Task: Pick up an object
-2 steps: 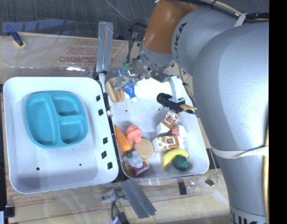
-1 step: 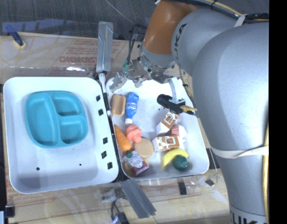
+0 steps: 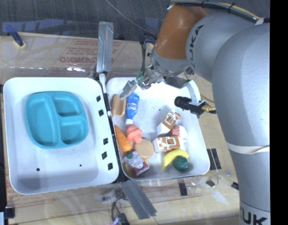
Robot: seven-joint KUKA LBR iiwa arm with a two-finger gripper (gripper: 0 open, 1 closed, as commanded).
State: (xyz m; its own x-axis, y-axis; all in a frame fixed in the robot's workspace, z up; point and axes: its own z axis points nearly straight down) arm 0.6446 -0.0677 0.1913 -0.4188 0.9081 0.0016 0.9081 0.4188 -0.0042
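The arm (image 3: 219,55) reaches from the right over the right bin (image 3: 200,139), its gripper (image 3: 134,84) near the far left corner — just above a blue bottle (image 3: 132,107) and a bun (image 3: 118,105). Nearer lie a carrot (image 3: 122,138), banana (image 3: 173,157) and cartons. The left bin (image 3: 50,172) holds a blue tray (image 3: 56,118)

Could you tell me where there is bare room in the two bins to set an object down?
Left bin: bare floor below the blue tray. Right bin: a small patch between the bottle and the cartons; its lower half is crowded.
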